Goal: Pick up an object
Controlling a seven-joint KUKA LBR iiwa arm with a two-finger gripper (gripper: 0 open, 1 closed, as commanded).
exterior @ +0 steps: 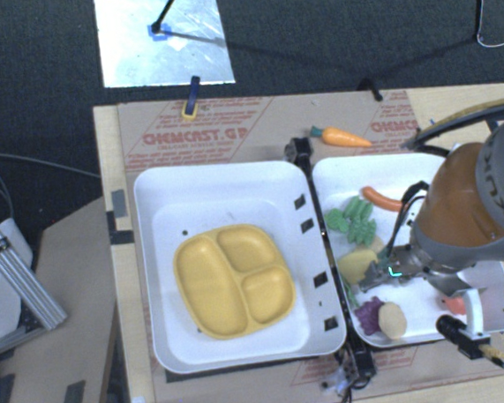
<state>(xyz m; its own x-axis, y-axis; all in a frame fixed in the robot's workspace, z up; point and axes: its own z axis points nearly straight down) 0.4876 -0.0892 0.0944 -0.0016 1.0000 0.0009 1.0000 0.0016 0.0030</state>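
While the grey arm's claw (384,269) hangs over the right white bin (417,164) beside a pale yellow-green lump (357,264), its grip cannot be told.

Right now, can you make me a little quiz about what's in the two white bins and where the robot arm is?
1. True or false: the yellow divided plate lies in the left bin.
2. Which toy lies outside both bins, on the board behind them? A) carrot B) green vegetable C) purple piece
3. Fill in: the arm reaches over the ____ bin.

Key: 1 true. 2 A. 3 right.
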